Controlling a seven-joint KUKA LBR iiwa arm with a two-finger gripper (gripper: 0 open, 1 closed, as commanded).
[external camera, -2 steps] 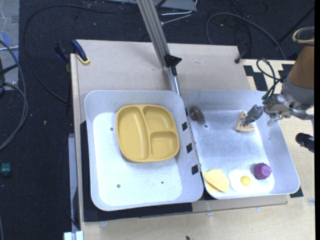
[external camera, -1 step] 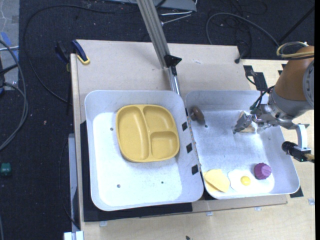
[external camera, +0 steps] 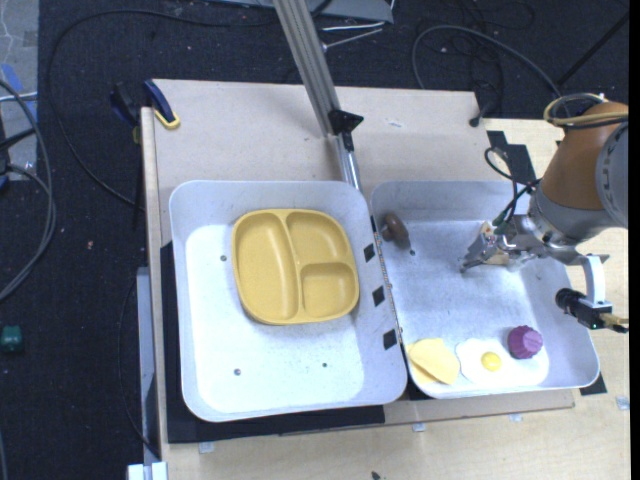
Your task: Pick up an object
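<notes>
The right bin point(external camera: 450, 298) holds a brown rounded object point(external camera: 397, 230) at its far left corner. Along its near edge lie a yellow slice point(external camera: 433, 360), a toy fried egg point(external camera: 489, 360) and a purple object point(external camera: 524, 342). My gripper point(external camera: 484, 252) hangs low over the middle right of this bin, pointing left, on the grey arm with the orange band point(external camera: 585, 163). Nothing shows between its fingers. It is well apart from the brown object and above the egg.
The left bin point(external camera: 200, 368) carries a yellow divided plate point(external camera: 296, 266). A slanted metal pole point(external camera: 310, 58) crosses the bench's far side down to the gap between the bins. Cables lie on the dark floor around the bench.
</notes>
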